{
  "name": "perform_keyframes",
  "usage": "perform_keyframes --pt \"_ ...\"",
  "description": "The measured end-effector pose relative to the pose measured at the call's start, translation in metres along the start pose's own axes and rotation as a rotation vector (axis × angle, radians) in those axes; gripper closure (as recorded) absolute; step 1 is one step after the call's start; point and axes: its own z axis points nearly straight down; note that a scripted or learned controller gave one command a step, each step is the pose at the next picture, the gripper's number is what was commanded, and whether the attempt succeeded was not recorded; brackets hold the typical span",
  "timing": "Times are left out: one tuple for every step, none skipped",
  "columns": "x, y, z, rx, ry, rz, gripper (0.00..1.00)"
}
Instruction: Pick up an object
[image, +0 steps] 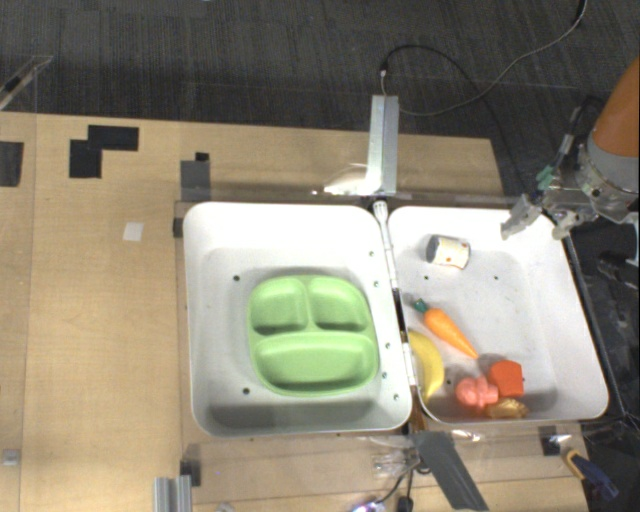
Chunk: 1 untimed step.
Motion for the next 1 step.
perform_keyframes --pt "0.069 -0.0121 0.1053 0.001 0.0 0.0 0.0"
